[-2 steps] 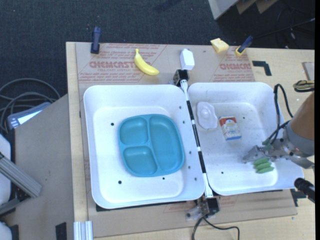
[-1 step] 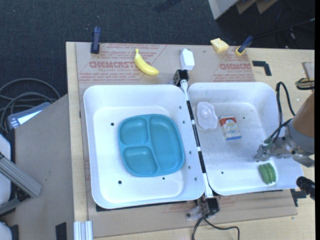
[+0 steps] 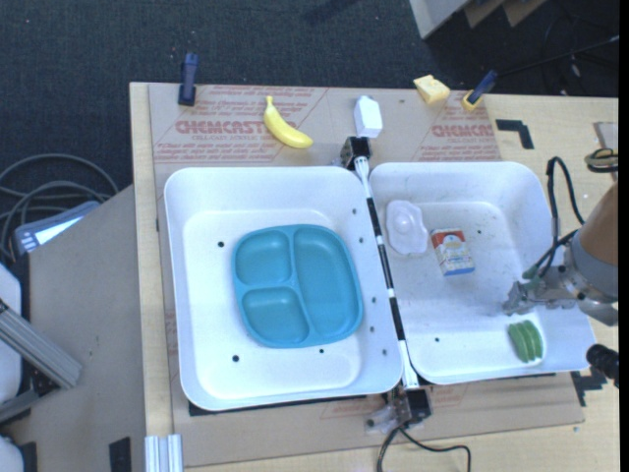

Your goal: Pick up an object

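The right bin (image 3: 472, 180) holds three things. A clear plastic cup (image 3: 405, 226) lies at its upper left. Beside that cup is a small red and white carton (image 3: 453, 253). A green pickle-shaped object (image 3: 527, 342) rests near the bin's lower right corner. My gripper (image 3: 528, 296) reaches in from the right and hangs low just above the green object, apart from the carton. Nothing shows in its grasp.
The left bin (image 3: 197, 195) carries a blue divided plate (image 3: 296, 284). Behind the bins on the bench lie a yellow banana (image 3: 284, 127), a white block (image 3: 368, 116), a yellow chunk (image 3: 430, 88) and a blue clip (image 3: 188, 78). A black cable (image 3: 556, 180) loops over the right bin's far right rim.
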You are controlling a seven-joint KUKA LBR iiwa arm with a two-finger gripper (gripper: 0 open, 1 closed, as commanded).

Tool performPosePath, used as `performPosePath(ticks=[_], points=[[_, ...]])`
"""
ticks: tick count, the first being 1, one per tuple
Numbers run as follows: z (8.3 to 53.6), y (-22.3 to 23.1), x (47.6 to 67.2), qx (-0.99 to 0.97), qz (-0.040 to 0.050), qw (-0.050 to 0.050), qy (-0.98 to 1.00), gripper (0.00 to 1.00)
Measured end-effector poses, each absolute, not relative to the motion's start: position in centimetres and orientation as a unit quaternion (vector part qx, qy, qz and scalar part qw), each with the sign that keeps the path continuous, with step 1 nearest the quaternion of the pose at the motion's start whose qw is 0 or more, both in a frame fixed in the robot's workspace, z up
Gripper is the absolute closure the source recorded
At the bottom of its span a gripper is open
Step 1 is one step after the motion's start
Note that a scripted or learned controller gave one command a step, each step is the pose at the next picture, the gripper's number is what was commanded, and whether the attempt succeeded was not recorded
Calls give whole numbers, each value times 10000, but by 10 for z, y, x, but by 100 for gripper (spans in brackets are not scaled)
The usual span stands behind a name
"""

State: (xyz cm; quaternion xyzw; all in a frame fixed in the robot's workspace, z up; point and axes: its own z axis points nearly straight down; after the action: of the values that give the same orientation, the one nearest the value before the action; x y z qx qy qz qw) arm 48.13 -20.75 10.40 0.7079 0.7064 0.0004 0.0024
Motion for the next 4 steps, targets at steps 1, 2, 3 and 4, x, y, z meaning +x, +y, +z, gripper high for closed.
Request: performPosePath(ticks=[1, 2, 3, 4], points=[[114, -207, 482, 7082, 7, 34, 7060, 100], [114, -207, 481, 7081, 6, 32, 7061, 0], [84, -213, 559, 7062, 11, -10, 7080, 0], [140, -128, 629, 7061, 12, 7, 7081, 0]])
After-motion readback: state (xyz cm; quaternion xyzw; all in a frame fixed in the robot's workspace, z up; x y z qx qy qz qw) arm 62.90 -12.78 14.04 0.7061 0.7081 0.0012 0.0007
